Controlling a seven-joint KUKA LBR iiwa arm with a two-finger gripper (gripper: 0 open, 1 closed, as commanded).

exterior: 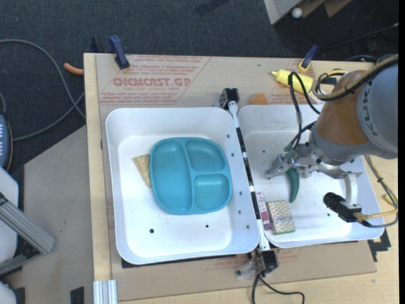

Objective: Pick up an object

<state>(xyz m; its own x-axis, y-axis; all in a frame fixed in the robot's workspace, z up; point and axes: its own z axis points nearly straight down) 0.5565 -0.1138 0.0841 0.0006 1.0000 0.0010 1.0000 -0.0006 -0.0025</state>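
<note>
1. The gripper (pixel 290 168) is hanging over the right bin (pixel 266 122); I cannot tell what it is holding.
2. A green pepper (pixel 293 185) is lying just under it.
3. A blue plate (pixel 190 175) is sitting in the left bin (pixel 126 189).

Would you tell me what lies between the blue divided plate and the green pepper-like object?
In the camera view, the adjoining white bin walls run between the blue plate and the green object, with bare bin floor on either side.

Bench (pixel 158 81): brown board w/ red print, carrying 2 white bins side by side. Left bin (pixel 123 189) sits at 9 o'clock, right bin (pixel 266 122) at 3, rims touching.
</note>
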